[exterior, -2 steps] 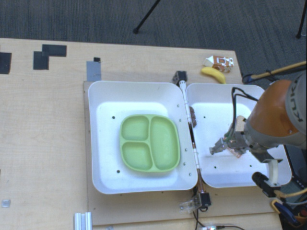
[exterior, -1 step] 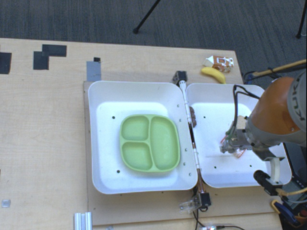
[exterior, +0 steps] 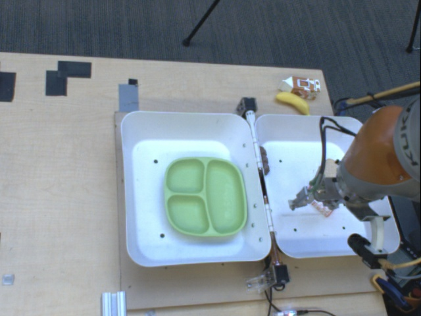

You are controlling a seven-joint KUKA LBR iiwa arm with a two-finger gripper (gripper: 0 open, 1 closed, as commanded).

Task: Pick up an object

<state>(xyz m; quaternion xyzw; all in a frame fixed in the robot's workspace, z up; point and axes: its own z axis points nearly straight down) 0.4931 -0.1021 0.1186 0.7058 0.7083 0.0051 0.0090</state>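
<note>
A light green three-compartment plate [exterior: 205, 197] lies flat in the left bin [exterior: 141, 196]. My gripper [exterior: 308, 199] hangs low over the middle of the right bin [exterior: 289, 239], reaching in from the right below the orange wrist band. A small reddish-pink object [exterior: 323, 208] lies on the bin floor right under the gripper, partly hidden by it. Whether the gripper touches it I cannot tell.
A yellow banana [exterior: 291, 101] and a small white-and-brown packet [exterior: 304, 84] lie on the bench behind the right bin. A small brown item [exterior: 263, 159] sits by the ridge between the bins. Cables run over the right bin's back edge.
</note>
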